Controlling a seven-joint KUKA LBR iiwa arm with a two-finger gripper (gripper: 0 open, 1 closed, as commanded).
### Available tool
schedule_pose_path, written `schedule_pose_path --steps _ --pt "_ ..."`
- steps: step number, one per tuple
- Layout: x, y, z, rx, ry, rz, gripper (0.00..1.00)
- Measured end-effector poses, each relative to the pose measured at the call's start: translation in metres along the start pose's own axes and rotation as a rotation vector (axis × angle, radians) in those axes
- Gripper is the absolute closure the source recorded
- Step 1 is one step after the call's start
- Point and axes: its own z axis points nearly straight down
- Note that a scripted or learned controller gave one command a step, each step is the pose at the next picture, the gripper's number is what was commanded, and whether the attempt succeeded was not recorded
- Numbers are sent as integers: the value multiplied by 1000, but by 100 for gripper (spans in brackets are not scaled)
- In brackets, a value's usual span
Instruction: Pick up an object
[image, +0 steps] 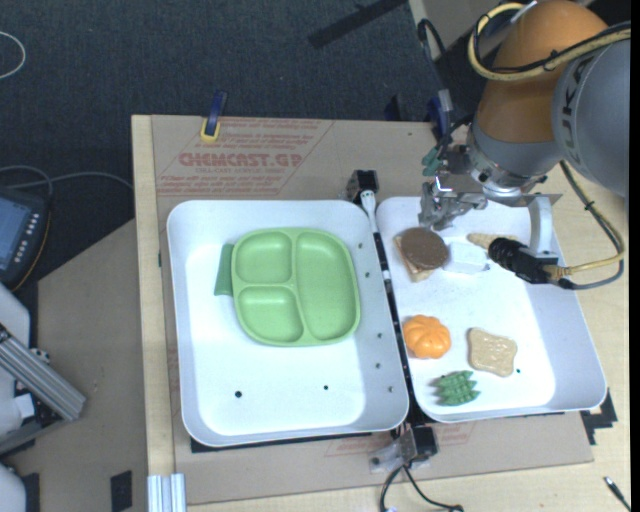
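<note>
The arm is reaching in from the right, and the gripper (447, 205) is hanging over the far end of the right bin (570, 330). Its fingers are pointing down just above the brown round piece (422, 250); I cannot tell how far apart they are standing, and nothing is showing between them. An orange pumpkin (428, 337), a tan slice (492, 352) and a green sprig (455, 388) are lying nearer the front. A green divided tray (296, 286) is sitting in the left bin (200, 340).
</note>
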Motion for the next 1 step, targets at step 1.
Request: schedule_pose_path --steps 1 --pt "2 -7 2 5 1 1 100"
